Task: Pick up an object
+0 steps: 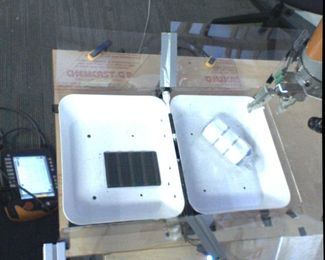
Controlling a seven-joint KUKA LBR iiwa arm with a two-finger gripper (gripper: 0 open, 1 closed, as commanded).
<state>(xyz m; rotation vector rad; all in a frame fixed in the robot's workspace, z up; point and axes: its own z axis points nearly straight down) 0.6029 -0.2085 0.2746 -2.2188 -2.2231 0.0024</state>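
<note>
the claw [269, 102] hangs over the upper right corner of the right bin [271, 196], its two fingers spread apart with nothing between them, so the pick appears not yet begun: descent, closing and lift all remain. the white wrapped packet [228, 140] lies flat near the middle of that bin, well apart from the claw, its long axis running diagonally from upper left to lower right. the left bin [76, 199] holds a dark ribbed slab [132, 169].

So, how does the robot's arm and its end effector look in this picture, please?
The arm shows an orange band over a pale grey wrist. Below it, the end effector is a metal-grey assembly with two thin, light-coloured fingers. Thin wires run along it, and a small green part sits near its base.
</note>
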